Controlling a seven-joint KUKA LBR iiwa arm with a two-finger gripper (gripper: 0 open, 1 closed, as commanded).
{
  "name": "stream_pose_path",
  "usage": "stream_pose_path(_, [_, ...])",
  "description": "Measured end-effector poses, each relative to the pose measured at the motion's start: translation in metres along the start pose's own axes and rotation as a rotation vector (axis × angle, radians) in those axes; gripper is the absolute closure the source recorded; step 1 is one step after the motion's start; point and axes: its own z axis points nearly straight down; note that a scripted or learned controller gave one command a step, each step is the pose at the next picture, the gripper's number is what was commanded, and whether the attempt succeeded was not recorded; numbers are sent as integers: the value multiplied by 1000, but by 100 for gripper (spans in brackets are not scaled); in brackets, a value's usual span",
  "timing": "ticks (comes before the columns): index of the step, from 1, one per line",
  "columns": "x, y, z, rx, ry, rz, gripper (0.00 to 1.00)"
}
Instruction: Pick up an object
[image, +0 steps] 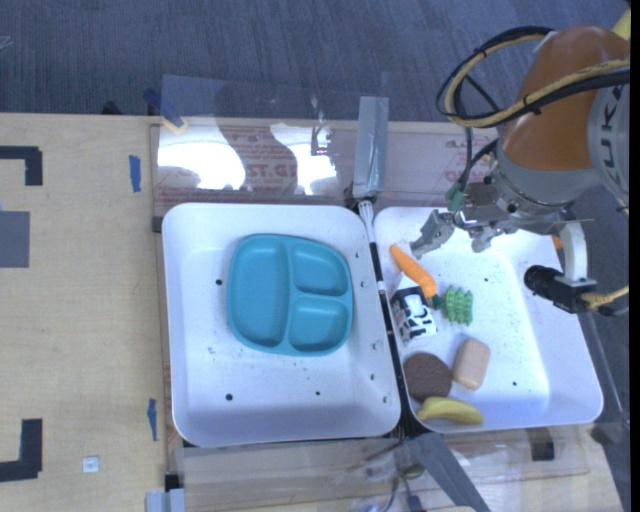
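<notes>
White plastic all round me, two bins side by side on the desk (70, 300), and my tool (455, 232) hangs over the far end of the right bin (560, 385), fingers spread apart with nothing between them. Everything I could pick is bunched on this bin's left side: the carrot (413, 270) is nearest, slanting just below my fingertips, so I judge it the natural target. Next down come the black-and-white block (413, 312) and the green toy (457, 304), then the brown disc (429, 375), the tan piece (471, 362) and the banana (450, 410). Over in the left bin (200, 400) sits a blue divided plate (290, 294), nothing on it.
</notes>
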Motion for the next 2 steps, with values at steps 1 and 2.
stream_pose_path(1, [-39, 52, 80, 22, -1, 61, 0])
stream_pose_path(2, [-20, 56, 51, 11, -2, 164, 0])
